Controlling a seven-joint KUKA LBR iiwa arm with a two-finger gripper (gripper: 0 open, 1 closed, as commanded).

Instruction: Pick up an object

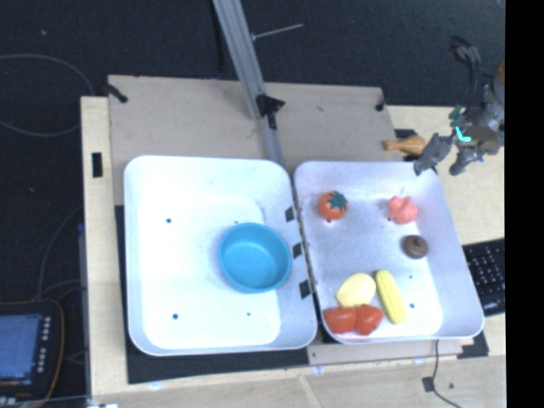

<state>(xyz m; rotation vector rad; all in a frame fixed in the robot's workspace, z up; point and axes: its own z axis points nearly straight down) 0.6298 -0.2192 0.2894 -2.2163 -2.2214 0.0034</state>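
Note:
My gripper [444,161] hangs at the far right, above the right bin's [442,219] back right corner, its two fingers spread open with nothing between them. In that bin lie a red tomato [332,205] at the back left, a pink fruit [402,210] at the back right, a small brown round piece [415,246], a yellow lemon [356,290], a yellow banana [390,295] and a red pepper [354,320] at the front. A blue bowl [254,257] sits in the left bin [170,202].
An orange object [405,145] lies on the bench just behind the right bin, close to the gripper. A grey metal pole [242,53] slants up from between the bins. A keyboard [484,270] sits at the right, a tablet [25,347] at the lower left.

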